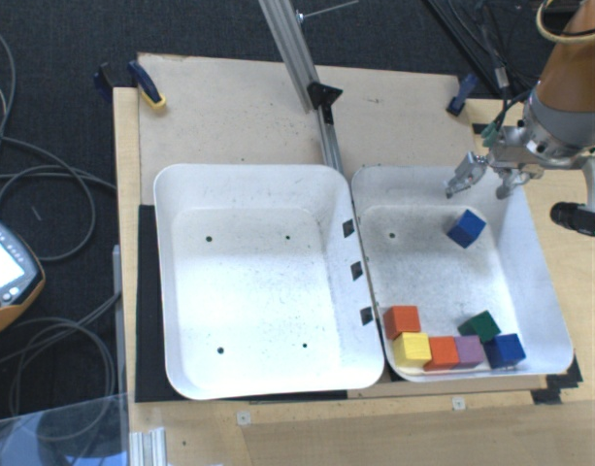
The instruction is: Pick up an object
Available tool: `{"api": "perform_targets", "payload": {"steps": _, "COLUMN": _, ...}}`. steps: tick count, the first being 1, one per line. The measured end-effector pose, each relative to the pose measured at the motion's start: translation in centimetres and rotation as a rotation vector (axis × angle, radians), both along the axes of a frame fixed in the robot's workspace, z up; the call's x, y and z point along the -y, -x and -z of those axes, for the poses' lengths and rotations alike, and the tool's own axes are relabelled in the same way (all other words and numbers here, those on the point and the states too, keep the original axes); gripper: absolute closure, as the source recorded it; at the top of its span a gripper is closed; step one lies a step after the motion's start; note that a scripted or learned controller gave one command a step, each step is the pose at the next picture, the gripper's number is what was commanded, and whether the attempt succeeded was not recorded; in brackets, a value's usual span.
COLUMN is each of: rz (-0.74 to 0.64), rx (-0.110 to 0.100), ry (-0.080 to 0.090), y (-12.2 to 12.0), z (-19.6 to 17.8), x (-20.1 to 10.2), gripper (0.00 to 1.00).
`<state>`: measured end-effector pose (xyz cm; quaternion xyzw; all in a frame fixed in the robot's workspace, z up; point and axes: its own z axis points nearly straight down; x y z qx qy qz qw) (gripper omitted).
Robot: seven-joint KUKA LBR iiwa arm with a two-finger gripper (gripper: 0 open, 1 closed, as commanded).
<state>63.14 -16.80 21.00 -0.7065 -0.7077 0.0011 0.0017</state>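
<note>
My gripper point(483, 183) hangs over the far part of the right bin point(536, 270), its two fingers spread apart and open with nothing between them. A blue cube point(466, 228) sits tilted just below and in front of the fingertips, apart from them. Along the near edge of the same bin lies a cluster of blocks: an orange one point(403, 319), a yellow one point(411, 347), a second orange one point(441, 352), a purple one point(469, 349), a green one point(481, 324) and a second blue one point(506, 349).
The left bin point(166, 260) adjoins the right one, with black clips point(355, 270) along the shared rim. A slanted metal pole point(297, 51) rises behind the bins. Blue clamps point(147, 83) grip the board's far corners. Cables lie on the dark floor at left.
</note>
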Motion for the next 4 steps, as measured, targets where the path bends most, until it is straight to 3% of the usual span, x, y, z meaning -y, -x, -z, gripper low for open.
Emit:
{"api": "perform_targets", "payload": {"steps": 1, "rz": -0.001, "rx": 0.010, "ry": 0.002, "y": -4.2, "z": -1.2, "x": 0.7, "gripper": 0.00}}
{"api": "perform_targets", "payload": {"steps": 2, "rz": 0.003, "rx": -0.006, "ry": -0.001, "y": -2.7, "z": 8.2, "x": 2.4, "gripper": 0.00}}
{"api": "perform_targets", "payload": {"steps": 3, "rz": 0.003, "rx": -0.003, "ry": -0.002, "y": 1.7, "z": 11.2, "x": 1.2, "gripper": 0.00}}
{"api": "perform_targets", "payload": {"steps": 4, "rz": 0.002, "rx": 0.006, "ry": 0.000, "y": 1.3, "z": 9.9, "x": 1.2, "gripper": 1.00}}
